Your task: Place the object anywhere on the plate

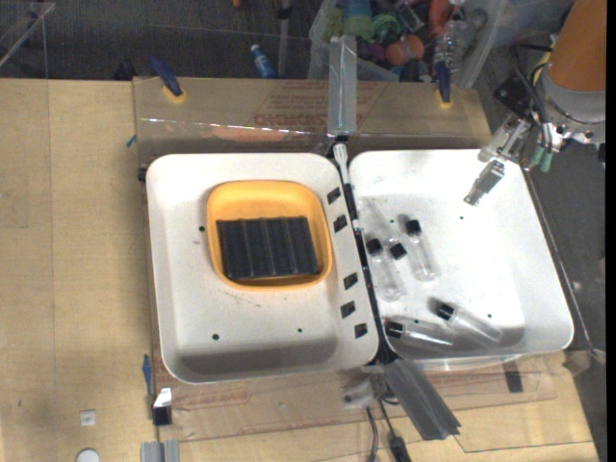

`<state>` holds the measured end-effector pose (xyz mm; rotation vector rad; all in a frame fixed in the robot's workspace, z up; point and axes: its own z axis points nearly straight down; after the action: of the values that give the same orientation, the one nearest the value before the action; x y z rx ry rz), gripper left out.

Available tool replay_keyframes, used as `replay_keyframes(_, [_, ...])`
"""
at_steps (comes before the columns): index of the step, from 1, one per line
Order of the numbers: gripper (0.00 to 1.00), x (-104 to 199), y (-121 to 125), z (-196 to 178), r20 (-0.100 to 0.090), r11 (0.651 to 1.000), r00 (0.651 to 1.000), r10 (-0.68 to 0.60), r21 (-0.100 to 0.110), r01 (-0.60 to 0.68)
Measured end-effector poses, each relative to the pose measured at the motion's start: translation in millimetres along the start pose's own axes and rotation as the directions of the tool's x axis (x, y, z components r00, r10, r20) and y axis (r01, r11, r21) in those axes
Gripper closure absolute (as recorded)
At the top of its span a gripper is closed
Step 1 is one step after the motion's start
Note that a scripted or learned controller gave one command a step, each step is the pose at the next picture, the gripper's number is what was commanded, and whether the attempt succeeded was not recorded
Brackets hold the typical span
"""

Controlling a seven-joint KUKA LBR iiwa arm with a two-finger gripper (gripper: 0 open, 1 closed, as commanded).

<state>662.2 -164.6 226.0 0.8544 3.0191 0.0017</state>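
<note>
Gripper [478, 188] poised over right bin's [539, 287] far corner, finger state impossible to tell, clear vials [414, 253] mid-bin, orange plate [269, 231] in left bin [178, 268], wooden table [67, 258].

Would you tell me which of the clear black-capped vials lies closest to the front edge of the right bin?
The long vial lying slantwise near the front, apart from the cluster farther back.

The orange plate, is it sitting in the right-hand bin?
No, the orange plate lies in the left bin, with a dark ribbed block resting on it.
</note>
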Motion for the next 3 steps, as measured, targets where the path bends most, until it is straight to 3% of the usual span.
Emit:
replay_keyframes(1, [0.0, 20.7, 15.4, -23.3, 0.0, 0.954, 0.954, -0.299, -0.001, 0.299])
replay_keyframes(2, [0.0, 15.3, 22.1, -1.9, 0.0, 0.823, 0.823, -0.568, -0.002, 0.568])
replay_keyframes(3, [0.0, -23.1, -25.9, -18.8, 0.008, 0.68, 0.68, -0.733, 0.002, 0.733])
